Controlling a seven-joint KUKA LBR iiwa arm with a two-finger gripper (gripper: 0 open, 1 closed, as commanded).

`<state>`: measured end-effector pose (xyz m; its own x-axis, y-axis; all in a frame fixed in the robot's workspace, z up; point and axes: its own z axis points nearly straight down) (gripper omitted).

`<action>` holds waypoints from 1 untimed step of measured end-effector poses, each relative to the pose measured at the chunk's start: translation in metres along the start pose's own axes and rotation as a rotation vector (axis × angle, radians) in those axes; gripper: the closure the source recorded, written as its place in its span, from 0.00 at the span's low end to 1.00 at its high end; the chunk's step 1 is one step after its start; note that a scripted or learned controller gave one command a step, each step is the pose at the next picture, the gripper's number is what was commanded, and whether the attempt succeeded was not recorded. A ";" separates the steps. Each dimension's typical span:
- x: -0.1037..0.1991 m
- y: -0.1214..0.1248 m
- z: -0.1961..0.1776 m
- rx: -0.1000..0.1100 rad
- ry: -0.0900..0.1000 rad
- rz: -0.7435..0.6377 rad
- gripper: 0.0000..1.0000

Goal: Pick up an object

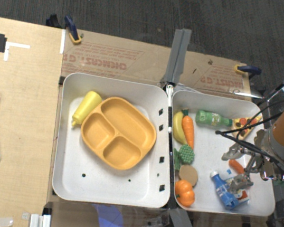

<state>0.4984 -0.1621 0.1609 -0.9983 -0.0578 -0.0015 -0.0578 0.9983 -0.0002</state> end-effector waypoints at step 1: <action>0.002 -0.028 0.060 0.005 -0.007 -0.125 0.00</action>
